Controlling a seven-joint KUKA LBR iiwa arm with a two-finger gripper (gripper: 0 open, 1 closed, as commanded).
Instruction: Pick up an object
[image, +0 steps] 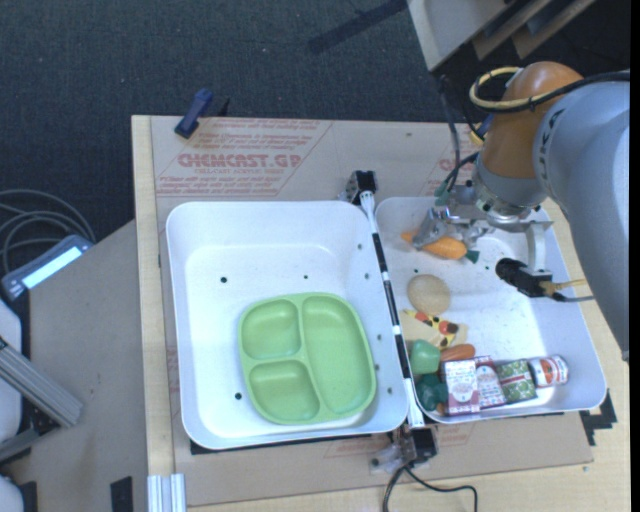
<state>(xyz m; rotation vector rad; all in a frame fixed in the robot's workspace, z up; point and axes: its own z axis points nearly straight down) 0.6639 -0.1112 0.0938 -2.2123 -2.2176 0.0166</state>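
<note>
Hand (452, 228) low over orange carrot-like toy (444, 247) in right bin (575, 345), finger state indeterminate; off-centre closure near the wall risks toy squirting away.

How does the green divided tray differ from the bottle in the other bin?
The green divided tray lies flat in the left bin; the bottle lies on its side in the right bin. The tray is far larger, plain green with three compartments; the bottle is slim with a printed label. Both sit toward their bins' near end.

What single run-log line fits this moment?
gripper: over right bin | at: orange object | grasp: unclear | green tray: left bin
</note>
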